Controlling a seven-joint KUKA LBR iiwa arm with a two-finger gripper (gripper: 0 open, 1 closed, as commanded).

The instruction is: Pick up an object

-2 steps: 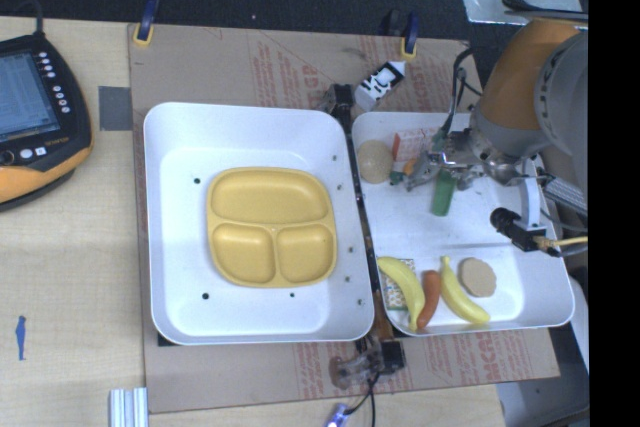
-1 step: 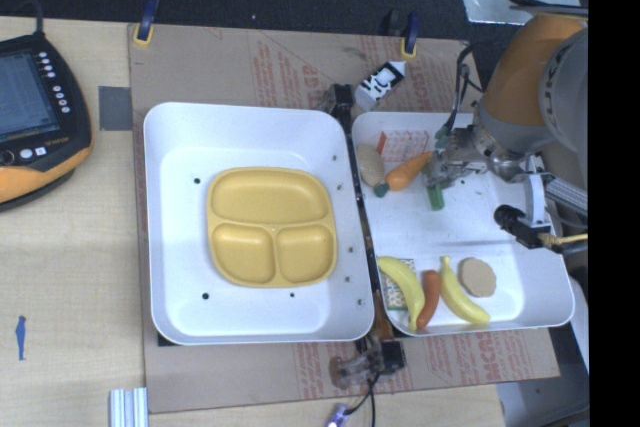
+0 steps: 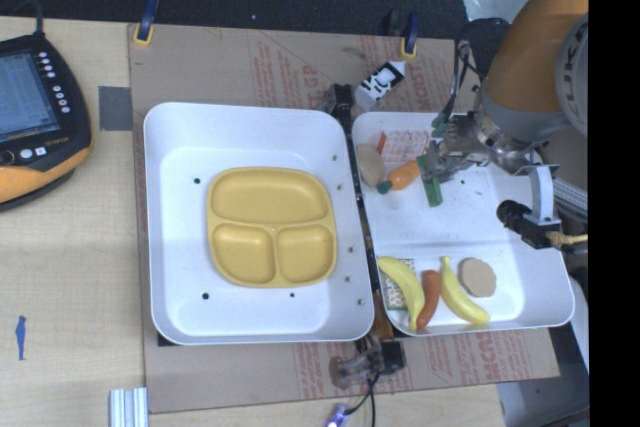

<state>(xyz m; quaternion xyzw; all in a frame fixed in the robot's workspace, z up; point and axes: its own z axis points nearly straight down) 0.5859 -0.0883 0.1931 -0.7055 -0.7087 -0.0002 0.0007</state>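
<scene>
Pincer (image 3: 432, 177) fingertips obscured beside carrot (image 3: 403, 177)

Colours near the claw (image 3: 432, 183). Claw: green fingertip. Touching its near-left side: orange carrot (image 3: 404, 176). Farther left: tan, red-edged piece (image 3: 371, 166). Well below: two yellow bananas (image 3: 462, 296), a red-orange sausage (image 3: 428, 299), a tan cookie (image 3: 478, 277). Both bins (image 3: 170, 215) are white; the divided plate (image 3: 270, 224) far left is mustard yellow. The arm (image 3: 530, 55) carries an orange band.
</scene>
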